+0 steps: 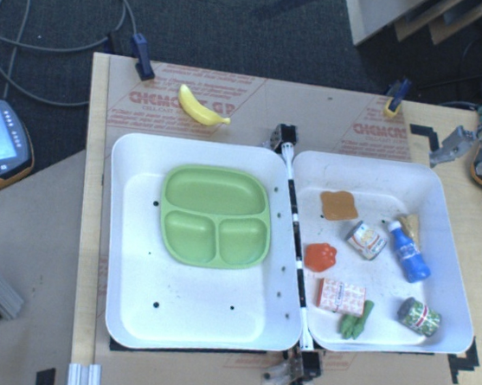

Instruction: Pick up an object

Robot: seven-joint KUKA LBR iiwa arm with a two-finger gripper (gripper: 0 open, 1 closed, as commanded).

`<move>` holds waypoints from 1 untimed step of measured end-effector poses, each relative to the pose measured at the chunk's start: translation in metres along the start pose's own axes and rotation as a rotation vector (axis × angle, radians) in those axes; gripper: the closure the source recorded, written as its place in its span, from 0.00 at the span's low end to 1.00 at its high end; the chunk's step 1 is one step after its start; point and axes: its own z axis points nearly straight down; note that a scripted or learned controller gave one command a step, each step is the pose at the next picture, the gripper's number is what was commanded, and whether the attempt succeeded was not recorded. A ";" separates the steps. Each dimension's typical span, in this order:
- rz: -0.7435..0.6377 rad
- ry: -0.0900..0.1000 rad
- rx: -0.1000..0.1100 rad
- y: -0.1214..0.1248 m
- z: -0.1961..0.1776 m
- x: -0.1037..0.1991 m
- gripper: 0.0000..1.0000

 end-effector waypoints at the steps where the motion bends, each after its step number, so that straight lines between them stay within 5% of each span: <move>1: -0.002 0.001 0.002 0.026 0.115 0.004 0.00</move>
